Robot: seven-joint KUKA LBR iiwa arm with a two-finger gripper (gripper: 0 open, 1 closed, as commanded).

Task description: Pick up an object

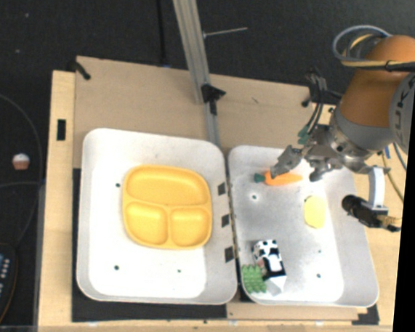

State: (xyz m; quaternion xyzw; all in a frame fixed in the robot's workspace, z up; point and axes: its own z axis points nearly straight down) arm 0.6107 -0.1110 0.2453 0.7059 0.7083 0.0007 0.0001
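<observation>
My gripper hangs over the back of the right bin, its two fingers spread open. Just below and to the left of the fingers lies an orange toy carrot with a green tip, resting on the bin floor. Nothing is between the fingers. A pale yellow lemon-like object lies to the right of the carrot. Near the bin's front left corner sit a black-and-white cow toy and a green leafy piece.
The left bin holds a yellow divided plate. A slanted metal pole rises behind the bins. A black fitting sits at the right bin's right rim. The right bin's middle floor is bare.
</observation>
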